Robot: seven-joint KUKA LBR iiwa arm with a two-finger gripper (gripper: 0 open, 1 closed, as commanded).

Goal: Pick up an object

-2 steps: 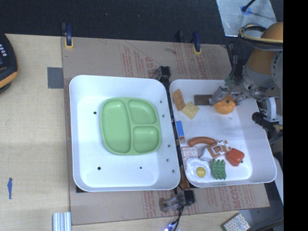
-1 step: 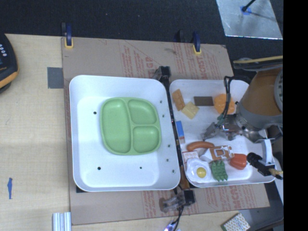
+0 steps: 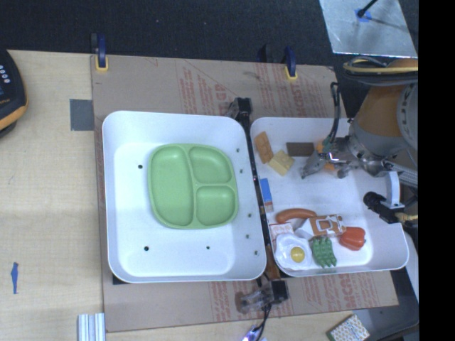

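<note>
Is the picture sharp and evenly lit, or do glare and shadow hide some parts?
Camera view: the light is fairly even; the green divided plastic plate shows crisply, while the shallow white left bin is bright, almost washed out; the grey arm and its claw look slightly soft, and the small toy foods in the shallow white right bin lack fine detail.

pale green divided plate (image 3: 192, 185), white bins (image 3: 121, 190), red pepper (image 3: 352, 239), green broccoli (image 3: 323, 251)

Two shallow white bins, left (image 3: 121, 190) and right (image 3: 387, 251): smooth plastic, faint sheen. Green divided plate (image 3: 192, 185): matt plastic. Toy foods, among them sausage (image 3: 295, 214), fried egg (image 3: 293, 251), red pepper (image 3: 352, 239): glossy plastic. Gripper (image 3: 320, 163): dull grey metal. Bench (image 3: 43, 190): pale wood-grain, overlaid with printed brown cardboard (image 3: 192, 84).
</note>
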